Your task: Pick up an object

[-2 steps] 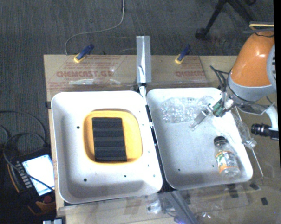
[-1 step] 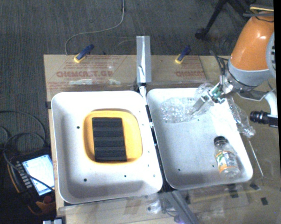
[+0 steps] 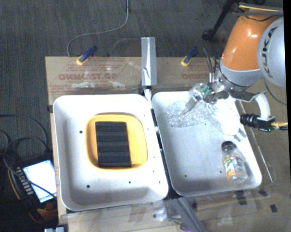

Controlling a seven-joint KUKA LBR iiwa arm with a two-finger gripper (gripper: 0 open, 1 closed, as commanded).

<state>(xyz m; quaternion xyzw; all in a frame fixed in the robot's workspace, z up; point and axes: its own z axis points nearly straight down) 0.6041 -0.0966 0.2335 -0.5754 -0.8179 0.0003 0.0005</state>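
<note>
bins (image 3: pixel 64 140): matt white plastic | bottle (image 3: pixel 233 165): clear glossy plastic

On my arm (image 3: pixel 272 40), the grey casing beside the orange band carries dark letters along the right edge; I read "KUK", the start of the maker's name. The brown board (image 3: pixel 100 74) under my two bins bears faded red print that looks like "CHEMOIST.G…", though I can't make it out surely. The small bottle (image 3: pixel 233 164) has a coloured label too small to read.
</note>
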